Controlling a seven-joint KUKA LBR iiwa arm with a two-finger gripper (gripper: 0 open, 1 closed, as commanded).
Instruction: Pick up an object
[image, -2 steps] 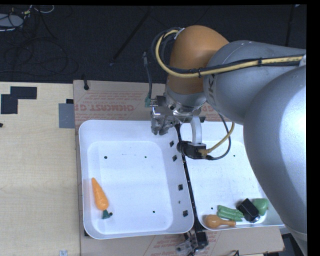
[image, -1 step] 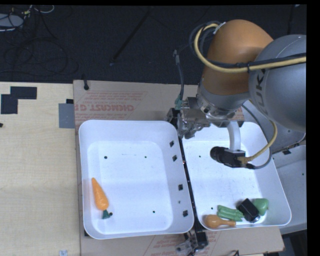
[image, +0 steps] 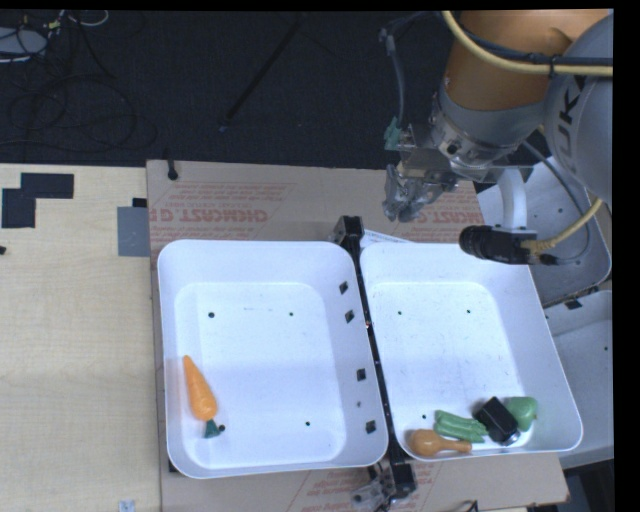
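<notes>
The small orange plastic carrot is seen in the left white bin, near its front-left corner; judged light, stiff, slippery, best pinched mid-body. The gripper is raised behind the bins; finger state cannot be told.

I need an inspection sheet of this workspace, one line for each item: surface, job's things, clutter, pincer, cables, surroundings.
Surface: cardboard sheet with red print on a light wooden bench; two white bins side by side, left bin and right bin.
Job's things: orange carrot in the left bin, near its front left corner; green pod, black block, green piece and yellow-orange pear shape clustered in the right bin's front right corner.
Clutter: nothing seen.
Pincer: pincer above the cardboard behind the right bin, holding nothing visible.
Cables: black cables on the dark floor behind the bench; a cable along the arm.
Surroundings: dark floor, grey patches on the bench.
</notes>
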